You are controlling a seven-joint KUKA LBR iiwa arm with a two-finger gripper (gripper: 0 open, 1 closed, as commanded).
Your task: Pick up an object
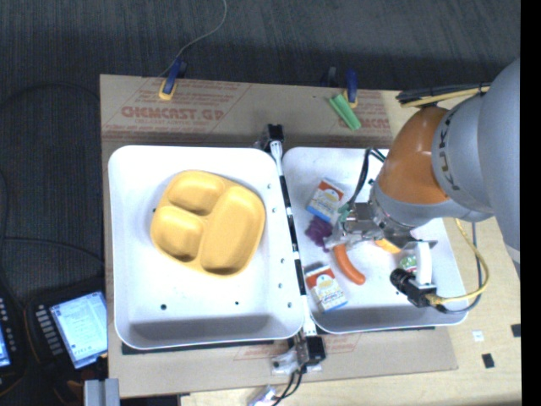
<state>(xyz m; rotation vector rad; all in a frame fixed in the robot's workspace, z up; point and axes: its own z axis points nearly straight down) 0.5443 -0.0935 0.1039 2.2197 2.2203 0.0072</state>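
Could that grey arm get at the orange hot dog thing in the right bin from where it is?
Probably yes. The gripper hangs right above the orange sausage, which lies in the open; the purple piece sits beside it, not over it.

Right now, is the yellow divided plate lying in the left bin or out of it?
In: the yellow divided plate lies wholly inside the left bin.

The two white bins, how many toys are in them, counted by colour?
Yellow: 1, the divided plate in the left bin
Orange: 1, the carrot
Purple: 1, the small toy
Printed cartons: 2, one upper, one lower
Total: 5 that I can see; the arm may hide more in the right bin.
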